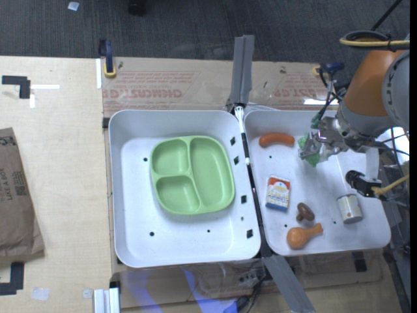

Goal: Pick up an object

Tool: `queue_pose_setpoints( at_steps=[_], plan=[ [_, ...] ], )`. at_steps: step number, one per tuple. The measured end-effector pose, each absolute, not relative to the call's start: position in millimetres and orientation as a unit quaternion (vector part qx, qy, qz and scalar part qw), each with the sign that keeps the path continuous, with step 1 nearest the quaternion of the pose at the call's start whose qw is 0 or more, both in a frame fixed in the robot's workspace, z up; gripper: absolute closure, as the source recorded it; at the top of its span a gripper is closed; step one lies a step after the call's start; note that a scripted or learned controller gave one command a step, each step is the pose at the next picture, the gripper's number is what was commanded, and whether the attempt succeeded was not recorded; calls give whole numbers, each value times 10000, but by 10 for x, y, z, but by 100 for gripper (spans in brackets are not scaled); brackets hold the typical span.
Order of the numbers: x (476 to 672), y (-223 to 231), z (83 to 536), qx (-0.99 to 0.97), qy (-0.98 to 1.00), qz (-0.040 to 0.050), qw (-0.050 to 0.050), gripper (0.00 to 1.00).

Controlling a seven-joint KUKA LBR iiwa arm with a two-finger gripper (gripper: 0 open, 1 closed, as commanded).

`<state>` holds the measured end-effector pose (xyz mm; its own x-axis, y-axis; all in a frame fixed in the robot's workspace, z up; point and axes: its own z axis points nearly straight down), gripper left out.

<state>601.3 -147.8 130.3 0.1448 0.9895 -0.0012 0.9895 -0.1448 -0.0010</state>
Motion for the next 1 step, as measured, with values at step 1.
queue_pose_setpoints(
  at_steps=[1],
  plan=[
    [6428,-524,1997,7298,6837,-5,0,100]
  ],
)
